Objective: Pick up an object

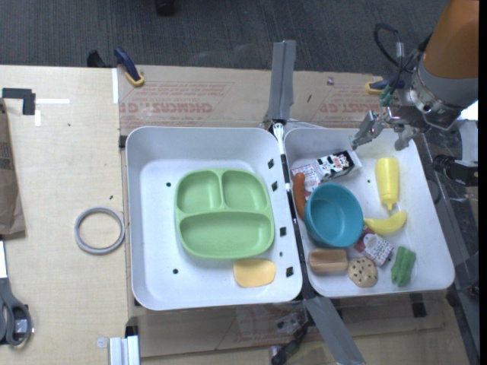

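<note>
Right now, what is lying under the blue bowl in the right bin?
A red sausage-like toy sticks out from under the blue bowl's left edge, and a small snack packet pokes out at its lower right. The bowl covers whatever else lies beneath it.

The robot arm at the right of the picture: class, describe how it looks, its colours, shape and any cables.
The arm is a thick rounded orange section above a grey metal wrist. Dark cables loop beside it. The gripper is small, of grey metal with thin fingers.
</note>
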Motion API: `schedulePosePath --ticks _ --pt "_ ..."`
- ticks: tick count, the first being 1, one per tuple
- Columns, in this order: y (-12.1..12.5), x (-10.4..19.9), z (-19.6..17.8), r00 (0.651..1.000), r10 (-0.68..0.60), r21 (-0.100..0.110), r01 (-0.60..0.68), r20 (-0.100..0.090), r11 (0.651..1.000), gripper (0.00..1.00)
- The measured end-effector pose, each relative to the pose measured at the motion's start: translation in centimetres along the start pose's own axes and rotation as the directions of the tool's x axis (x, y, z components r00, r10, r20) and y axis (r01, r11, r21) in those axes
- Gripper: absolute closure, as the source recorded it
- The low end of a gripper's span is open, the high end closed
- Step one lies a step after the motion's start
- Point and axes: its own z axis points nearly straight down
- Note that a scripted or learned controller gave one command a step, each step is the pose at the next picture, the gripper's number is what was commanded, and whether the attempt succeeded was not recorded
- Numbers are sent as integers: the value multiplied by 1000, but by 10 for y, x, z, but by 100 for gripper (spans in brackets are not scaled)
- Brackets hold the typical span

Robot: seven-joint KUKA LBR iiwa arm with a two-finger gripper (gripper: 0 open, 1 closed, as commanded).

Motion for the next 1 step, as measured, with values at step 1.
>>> schedulePosePath --ticks 1 --pt "1 -89 120 995 101 0 -101 0 995 0"
